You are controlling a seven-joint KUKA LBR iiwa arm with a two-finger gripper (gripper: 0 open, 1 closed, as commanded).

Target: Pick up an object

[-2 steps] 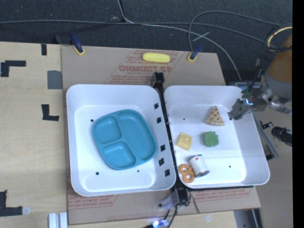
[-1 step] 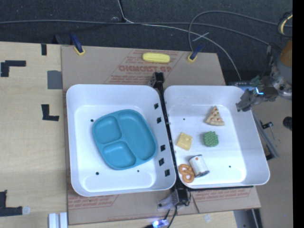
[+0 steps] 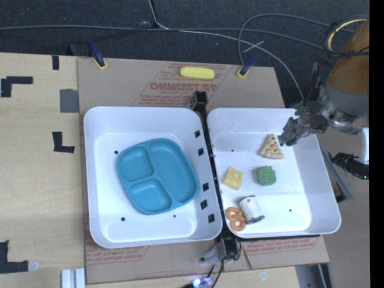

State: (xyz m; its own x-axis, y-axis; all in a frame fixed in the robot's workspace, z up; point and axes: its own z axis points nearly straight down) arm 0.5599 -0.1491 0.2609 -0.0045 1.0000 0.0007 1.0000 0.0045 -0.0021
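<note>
- Pizza slice (image 3: pixel 271 148): orange-yellow wedge with red spots, flat, far part of the right bin (image 3: pixel 300 221).
- Green ball (image 3: pixel 266 175): knobbly, round, just near of the pizza slice.
- Yellow block (image 3: pixel 233 177): cheese-like cube, left of the green ball.
- Can (image 3: pixel 251 209): white cylinder on its side, near part of the bin.
- Pretzel (image 3: pixel 235 218): orange-brown, flat, touching the can's left side.

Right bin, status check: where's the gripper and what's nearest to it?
Gripper low over right bin, beside the pizza slice, nothing seen held. Green ball, yellow block, pretzel, white can lie apart, nothing blocking.
</note>
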